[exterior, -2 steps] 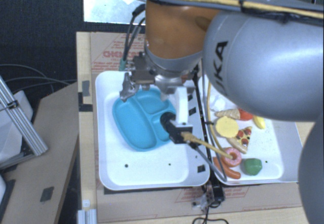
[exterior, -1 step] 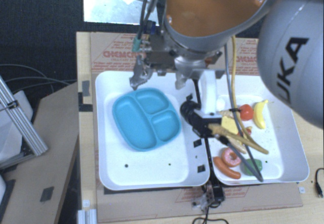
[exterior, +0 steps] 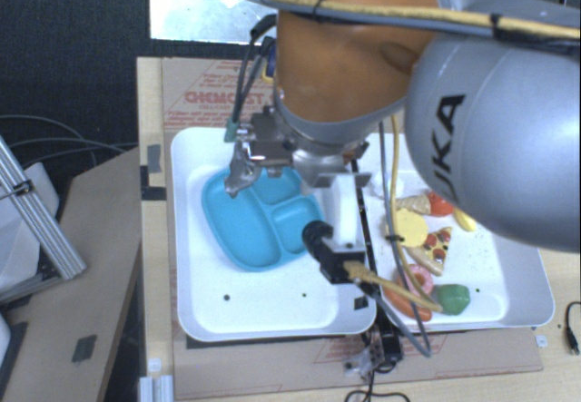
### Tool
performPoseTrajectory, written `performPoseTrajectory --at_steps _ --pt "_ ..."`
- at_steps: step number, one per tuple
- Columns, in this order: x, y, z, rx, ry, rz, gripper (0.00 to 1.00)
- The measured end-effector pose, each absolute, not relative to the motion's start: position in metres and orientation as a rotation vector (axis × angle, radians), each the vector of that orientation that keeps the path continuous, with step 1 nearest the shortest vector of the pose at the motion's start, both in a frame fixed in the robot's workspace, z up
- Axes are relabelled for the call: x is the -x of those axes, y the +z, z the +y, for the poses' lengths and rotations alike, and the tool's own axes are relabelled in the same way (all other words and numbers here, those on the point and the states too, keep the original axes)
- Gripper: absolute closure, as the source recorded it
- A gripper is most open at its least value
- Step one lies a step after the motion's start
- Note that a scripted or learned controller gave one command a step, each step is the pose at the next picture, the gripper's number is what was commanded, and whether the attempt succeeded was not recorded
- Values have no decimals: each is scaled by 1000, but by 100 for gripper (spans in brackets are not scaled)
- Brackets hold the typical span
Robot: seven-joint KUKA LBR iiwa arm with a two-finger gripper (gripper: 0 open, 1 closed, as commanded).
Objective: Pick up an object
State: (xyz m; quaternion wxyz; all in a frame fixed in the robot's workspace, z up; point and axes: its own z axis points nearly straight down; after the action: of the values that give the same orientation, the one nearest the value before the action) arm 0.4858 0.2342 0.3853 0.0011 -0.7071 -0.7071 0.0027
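A blue divided plate lies tilted in the left white bin, toward its back. My gripper hangs over the plate's back left rim, at or very near its edge. The big grey and orange arm covers the middle of the view and hides the strip between the two bins. In the right bin lie small toy foods: a pizza slice, a yellow round piece, a green piece, an orange carrot-like piece, a pink ring and a red piece.
Cables and a yellow hose run down from the arm across the inner edges of the bins. Both bins rest on a cardboard sheet. An aluminium frame stands off the bench at the left.
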Motion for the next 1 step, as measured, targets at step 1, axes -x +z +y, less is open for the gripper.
performPoseTrajectory --at_steps 1 --pt "-485 250 222 2220 20 -2217 0"
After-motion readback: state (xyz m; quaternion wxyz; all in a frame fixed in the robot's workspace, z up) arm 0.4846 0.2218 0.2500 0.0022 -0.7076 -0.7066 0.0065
